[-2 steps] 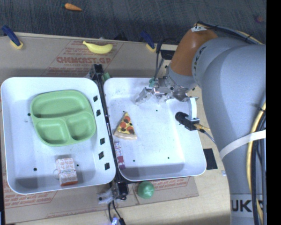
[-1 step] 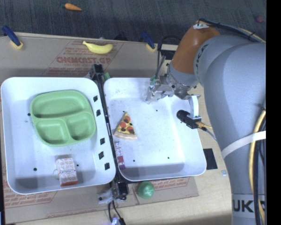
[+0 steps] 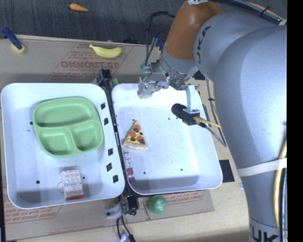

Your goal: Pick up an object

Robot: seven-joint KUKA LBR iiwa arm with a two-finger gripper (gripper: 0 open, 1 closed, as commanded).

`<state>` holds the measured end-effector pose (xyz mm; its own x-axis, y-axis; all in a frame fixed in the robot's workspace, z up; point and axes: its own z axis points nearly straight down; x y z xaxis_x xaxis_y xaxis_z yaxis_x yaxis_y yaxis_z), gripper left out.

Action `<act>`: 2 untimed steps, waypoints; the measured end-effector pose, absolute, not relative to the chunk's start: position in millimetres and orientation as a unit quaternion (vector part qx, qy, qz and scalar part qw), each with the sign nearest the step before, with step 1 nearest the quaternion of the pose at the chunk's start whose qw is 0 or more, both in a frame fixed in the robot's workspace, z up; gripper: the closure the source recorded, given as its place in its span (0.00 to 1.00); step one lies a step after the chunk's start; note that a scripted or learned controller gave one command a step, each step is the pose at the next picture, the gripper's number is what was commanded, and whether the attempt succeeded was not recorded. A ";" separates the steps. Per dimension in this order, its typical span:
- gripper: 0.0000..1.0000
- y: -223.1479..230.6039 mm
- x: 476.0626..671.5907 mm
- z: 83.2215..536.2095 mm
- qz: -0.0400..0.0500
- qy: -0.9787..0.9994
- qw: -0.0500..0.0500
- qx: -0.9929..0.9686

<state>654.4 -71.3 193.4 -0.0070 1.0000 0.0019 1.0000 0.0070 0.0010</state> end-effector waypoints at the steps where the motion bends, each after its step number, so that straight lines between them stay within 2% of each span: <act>1: 0.00 -72.5 653.7 192.3 0.000 -0.709 0.001 -0.705; 2: 0.00 -92.9 657.5 314.7 -0.001 -0.709 -0.003 -0.705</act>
